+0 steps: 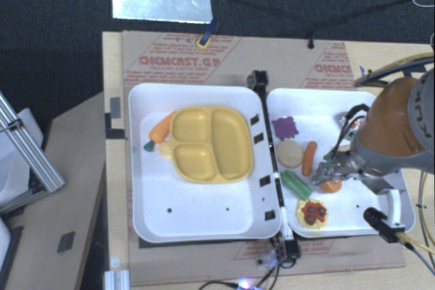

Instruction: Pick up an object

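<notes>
Camera view looks down on a bench with two shallow white bins side by side. Going from the left, the left white bin (146,214) holds one big yellow plastic tray (207,144) with three hollows in it. One orange toy carrot (161,127) lies just beside the tray's left edge, with its green end pointing down and left. The right white bin (353,224) holds the small toy foods. One purple bumpy toy (285,126) sits near the top of that bin. Just below it lies one round tan toy (290,153) like a cookie. Right beside the round one is one long orange toy (309,157) standing up and down in the view. Below these lies one green stick-shaped toy (296,184), tilted. Near the bottom edge sits one small yellow toy with red spots (312,212). The grey arm with the orange band (397,120) comes in from the right and bends down over the right bin. Its gripper (329,176) points down and left, low in the bin. One small orange round toy (331,185) sits right under the gripper tip, touching it. I cannot tell if the fingers are open or closed, or if they grip the small orange round toy.
</notes>
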{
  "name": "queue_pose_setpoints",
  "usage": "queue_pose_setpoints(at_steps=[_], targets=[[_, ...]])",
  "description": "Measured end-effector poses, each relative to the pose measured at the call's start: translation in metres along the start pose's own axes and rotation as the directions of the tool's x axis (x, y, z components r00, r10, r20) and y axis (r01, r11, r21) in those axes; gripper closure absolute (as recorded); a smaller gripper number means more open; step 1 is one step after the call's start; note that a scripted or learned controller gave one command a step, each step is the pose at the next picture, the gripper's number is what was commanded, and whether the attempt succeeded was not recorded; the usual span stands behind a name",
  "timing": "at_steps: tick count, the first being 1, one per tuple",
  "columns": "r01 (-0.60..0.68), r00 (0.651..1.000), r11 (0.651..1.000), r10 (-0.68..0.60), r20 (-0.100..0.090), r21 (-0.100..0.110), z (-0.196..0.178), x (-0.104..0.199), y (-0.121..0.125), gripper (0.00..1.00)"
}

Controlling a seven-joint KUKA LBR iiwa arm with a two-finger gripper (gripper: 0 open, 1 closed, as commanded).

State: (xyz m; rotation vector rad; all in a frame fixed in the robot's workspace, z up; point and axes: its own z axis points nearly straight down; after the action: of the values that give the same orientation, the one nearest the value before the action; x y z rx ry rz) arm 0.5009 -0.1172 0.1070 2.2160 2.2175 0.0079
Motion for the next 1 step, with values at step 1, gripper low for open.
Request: queue_pose_setpoints(at_steps=[1], targets=[[0.002,1.0,1.0,-0.002,0.001,0.002,-0.0497,-0.009,0.0071,1.0]])
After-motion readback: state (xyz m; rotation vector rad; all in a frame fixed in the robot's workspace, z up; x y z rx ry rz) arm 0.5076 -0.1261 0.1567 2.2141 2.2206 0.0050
